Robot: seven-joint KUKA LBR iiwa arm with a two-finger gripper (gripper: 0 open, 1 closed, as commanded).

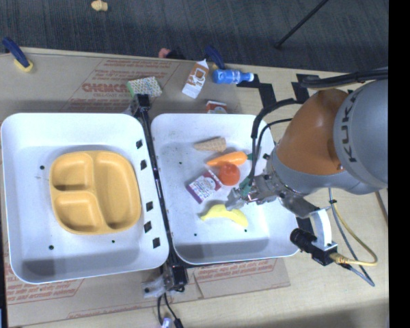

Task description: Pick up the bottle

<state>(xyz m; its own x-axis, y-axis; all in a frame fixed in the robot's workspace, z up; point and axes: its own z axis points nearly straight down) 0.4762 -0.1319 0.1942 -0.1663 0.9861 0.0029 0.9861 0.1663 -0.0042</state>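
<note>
From my remote seat the biggest thing on screen is the arm (328, 139), its orange band and grey wrist leaning in from the right over the right bin (191, 251). The left bin (20, 203) sits beside it and holds a yellow divided tray (94, 190), which plays no part in my job. In the right bin I see a loose cluster: a purple packet (203, 186), an orange carrot-like toy (227, 160) with a round orange piece (229, 174) just below it, a tan cone (210, 144) above those, and a yellow banana (224, 214) nearest the front wall. The gripper (240, 197) is low in that bin, just beside the banana and the round orange piece; it is small and partly masked by the wrist, so I cannot tell how it is set, and I see nothing caught in it. The bottle (231, 77), blue with a paler cap end, lies on its side on the cardboard behind the right bin, next to a small carton (195, 80), well apart from the gripper. By my reckoning the pick has not started: the bottle is untouched, and reaching, closing and lifting all remain.
</note>
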